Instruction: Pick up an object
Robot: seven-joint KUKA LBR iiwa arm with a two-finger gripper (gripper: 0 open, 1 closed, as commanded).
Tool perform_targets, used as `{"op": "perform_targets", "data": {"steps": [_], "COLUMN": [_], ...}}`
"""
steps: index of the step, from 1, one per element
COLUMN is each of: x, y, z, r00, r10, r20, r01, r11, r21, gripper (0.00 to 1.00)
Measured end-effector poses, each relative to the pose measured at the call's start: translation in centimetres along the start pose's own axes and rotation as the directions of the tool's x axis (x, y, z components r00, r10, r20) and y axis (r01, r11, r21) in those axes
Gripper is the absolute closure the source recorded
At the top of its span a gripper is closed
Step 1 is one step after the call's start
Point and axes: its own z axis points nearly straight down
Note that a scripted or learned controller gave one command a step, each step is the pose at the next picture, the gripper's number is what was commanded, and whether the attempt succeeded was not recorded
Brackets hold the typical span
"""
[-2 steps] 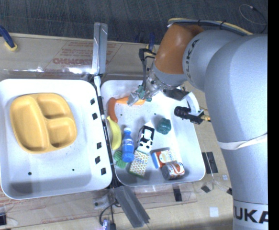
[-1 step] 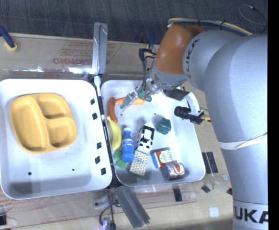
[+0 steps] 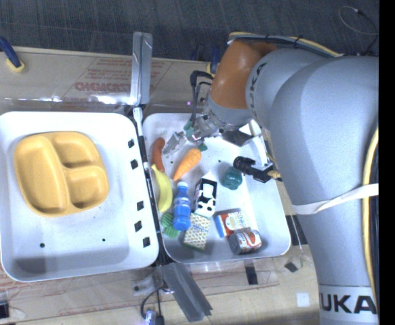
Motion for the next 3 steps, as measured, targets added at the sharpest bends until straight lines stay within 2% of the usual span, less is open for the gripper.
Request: {"op": "perform_targets", "data": {"steps": [1,2,3], "x": [0.0,0.0,3.4], "y": [0.1,0.1,-1.9], "z": [-1.1,-1.1,-9.9], "r00": [1.000,1.000,0.997], "r10": [-0.005,-0.005,-0.078], "r20": [0.001,0.001,-0.002], "r01": [0.005,0.005,0.078], "r11": [1.000,1.000,0.997], "r21": [-0.001,-0.001,0.003], "gripper": [1.00,0.00,0.00]}}
